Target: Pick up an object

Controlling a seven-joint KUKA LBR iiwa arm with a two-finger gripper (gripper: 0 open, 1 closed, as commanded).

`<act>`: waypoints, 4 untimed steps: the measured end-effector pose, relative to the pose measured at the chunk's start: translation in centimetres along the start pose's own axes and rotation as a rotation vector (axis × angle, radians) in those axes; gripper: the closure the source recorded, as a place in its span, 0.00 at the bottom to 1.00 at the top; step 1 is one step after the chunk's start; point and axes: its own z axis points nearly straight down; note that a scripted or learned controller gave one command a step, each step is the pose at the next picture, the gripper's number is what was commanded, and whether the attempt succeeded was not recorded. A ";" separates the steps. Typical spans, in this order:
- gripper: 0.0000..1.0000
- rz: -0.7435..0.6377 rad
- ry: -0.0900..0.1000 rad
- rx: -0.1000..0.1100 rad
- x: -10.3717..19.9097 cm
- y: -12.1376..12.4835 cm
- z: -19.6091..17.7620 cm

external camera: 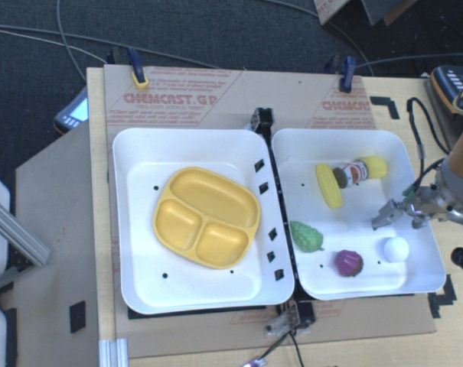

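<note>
The right bin [422,155] holds several small objects. A yellow corn cob [327,185] lies next to a small bottle with a yellow cap [361,170] near the back. A green lump [307,237], a purple ball [349,263] and a white ball [396,248] sit toward the front. My gripper [399,220] hovers at the bin's right side, just above the white ball. It is open, with nothing between its fingers.
The left bin [132,205] carries a yellow divided plate [207,217]. Black clips line the wall between the two bins [271,205]. Blue clamps [138,73] hold the board at the back. Cables run along the right edge [418,132].
</note>
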 end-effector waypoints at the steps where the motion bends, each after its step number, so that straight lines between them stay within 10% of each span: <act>1: 0.00 -0.004 0.008 0.001 0.4 0.1 5.2; 2: 1.00 -0.002 0.001 -0.004 0.2 0.1 3.9; 4: 1.00 -0.001 -0.006 -0.012 -0.2 -0.1 -7.8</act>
